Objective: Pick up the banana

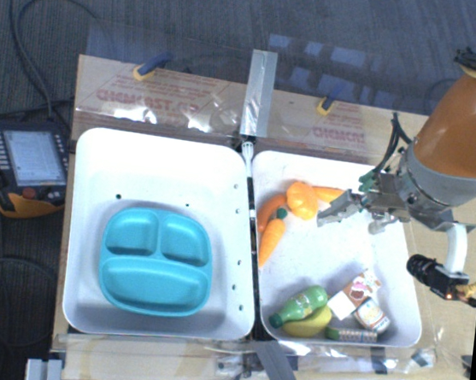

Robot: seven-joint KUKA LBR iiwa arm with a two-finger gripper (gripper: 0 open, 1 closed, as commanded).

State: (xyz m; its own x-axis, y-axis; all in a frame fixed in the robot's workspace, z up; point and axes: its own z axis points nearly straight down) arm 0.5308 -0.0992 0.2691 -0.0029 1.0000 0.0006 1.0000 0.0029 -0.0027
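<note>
The yellow banana [315, 322] lies at the front of the right bin [403, 248], pressed against a green bottle [303, 303]. My gripper [355, 218] hovers over the back half of that bin, well behind the banana and just right of an orange pepper [301, 199]. Its fingers [333, 211] stand apart with nothing between them, so it is open.
A carrot [271, 234] lies along the right bin's left wall. Small cartons [364, 302] and a dark tube [351, 334] crowd the front right corner beside the banana. The left bin [105, 151] holds a blue divided plate [157, 259]. A teach pendant [22, 163] sits off the bench at left.
</note>
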